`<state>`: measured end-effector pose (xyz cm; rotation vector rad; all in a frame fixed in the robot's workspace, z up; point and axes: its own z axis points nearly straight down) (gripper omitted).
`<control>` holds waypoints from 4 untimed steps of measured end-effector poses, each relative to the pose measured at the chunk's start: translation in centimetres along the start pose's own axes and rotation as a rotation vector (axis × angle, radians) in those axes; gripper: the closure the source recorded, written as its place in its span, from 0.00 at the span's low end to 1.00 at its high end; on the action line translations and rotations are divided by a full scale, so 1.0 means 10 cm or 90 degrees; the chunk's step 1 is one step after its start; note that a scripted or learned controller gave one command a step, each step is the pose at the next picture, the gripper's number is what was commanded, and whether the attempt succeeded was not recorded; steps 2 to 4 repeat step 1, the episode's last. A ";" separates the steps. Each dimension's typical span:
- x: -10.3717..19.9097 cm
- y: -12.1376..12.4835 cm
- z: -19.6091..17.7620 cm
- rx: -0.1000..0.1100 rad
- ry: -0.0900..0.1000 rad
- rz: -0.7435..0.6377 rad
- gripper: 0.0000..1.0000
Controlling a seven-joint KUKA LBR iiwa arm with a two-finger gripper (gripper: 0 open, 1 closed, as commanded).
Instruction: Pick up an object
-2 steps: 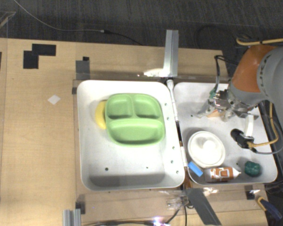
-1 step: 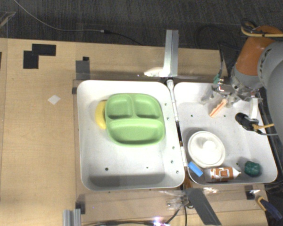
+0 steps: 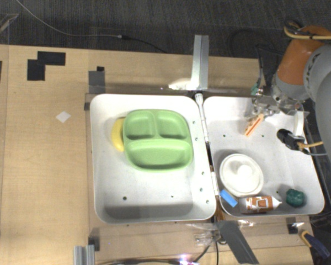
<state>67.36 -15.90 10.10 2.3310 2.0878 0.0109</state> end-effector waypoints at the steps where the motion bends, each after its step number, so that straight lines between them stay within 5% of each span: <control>1: 0.04 -0.88 -1.07 0.005 0.002 0.012 1.00; 4: 0.04 -0.88 -1.07 0.005 0.002 0.012 1.00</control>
